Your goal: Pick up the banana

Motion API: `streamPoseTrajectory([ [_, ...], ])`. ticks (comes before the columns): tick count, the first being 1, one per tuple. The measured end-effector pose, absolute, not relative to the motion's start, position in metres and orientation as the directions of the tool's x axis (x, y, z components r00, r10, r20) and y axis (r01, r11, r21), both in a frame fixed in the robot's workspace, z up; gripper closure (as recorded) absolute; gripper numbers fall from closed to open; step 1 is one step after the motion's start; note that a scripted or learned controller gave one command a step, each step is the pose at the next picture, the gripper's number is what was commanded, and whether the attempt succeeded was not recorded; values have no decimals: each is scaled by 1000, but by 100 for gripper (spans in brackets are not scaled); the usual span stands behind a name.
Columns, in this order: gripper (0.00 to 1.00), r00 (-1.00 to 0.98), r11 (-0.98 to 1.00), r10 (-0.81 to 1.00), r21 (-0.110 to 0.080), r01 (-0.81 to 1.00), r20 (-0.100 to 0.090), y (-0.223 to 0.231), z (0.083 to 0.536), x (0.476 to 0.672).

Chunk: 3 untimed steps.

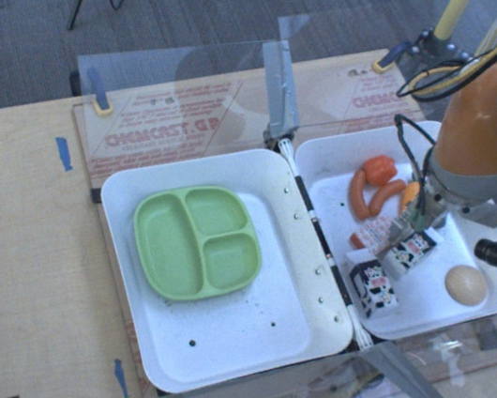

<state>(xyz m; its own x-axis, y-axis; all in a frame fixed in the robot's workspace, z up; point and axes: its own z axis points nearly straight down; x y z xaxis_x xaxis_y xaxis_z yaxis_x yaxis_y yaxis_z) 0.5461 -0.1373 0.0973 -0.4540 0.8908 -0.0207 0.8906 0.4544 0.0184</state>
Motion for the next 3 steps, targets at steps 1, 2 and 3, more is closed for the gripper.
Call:
streamPoseTrajectory([
  [1, 100, -174, 174, 985, 4, 985, -1, -127, 87, 481],
  [2, 100, 133, -133, 991, 9, 991, -2, -98, 88, 482],
  [3, 100, -144, 144, 990, 6, 990, -4, -98, 87, 481],
])
